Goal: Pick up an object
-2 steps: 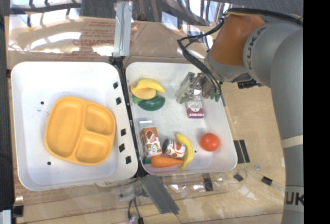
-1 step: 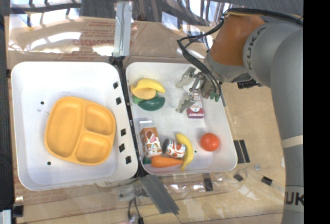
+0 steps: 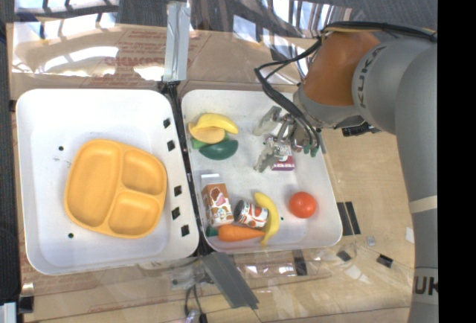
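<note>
My gripper hangs low over the upper middle of the right bin, its two metal fingers spread open with bare bin floor between the tips. A small purple and red packet lies just right of the lower finger, touching or nearly touching it, not between the fingers. To the left of the gripper sit a yellow banana-shaped toy on an orange slice and a dark green piece.
Along the right bin's front lie a small carton, a can, a banana, a carrot and a red tomato. The left bin holds a yellow divided tray. The arm's cables trail above the gripper.
</note>
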### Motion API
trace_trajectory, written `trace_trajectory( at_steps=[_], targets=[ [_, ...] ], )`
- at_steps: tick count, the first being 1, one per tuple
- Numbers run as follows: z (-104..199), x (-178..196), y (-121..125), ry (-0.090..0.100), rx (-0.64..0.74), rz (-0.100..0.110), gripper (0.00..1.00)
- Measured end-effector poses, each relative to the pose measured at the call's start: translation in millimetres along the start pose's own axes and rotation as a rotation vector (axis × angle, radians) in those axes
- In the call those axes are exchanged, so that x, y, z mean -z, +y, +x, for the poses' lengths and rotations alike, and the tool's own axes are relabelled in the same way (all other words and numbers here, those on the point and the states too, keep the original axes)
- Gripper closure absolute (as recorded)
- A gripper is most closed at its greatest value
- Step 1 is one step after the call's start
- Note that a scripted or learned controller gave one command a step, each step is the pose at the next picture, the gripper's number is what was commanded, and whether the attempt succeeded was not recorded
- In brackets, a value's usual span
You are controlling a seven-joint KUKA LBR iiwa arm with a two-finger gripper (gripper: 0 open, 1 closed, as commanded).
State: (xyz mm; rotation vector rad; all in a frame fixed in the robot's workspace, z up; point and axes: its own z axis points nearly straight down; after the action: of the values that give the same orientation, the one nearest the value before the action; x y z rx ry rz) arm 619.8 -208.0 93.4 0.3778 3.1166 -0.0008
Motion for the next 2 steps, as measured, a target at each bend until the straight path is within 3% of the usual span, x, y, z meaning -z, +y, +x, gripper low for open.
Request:
trace_trajectory(
  at_steps=[1, 2],
  targets=[
    [-1.6, 11.6, 2.3, -0.004, 0.008, 0.0, 1.0],
    [22.5, 135.3, 52.2, -0.012, -0.066, -0.001, 1.0]
  ],
)
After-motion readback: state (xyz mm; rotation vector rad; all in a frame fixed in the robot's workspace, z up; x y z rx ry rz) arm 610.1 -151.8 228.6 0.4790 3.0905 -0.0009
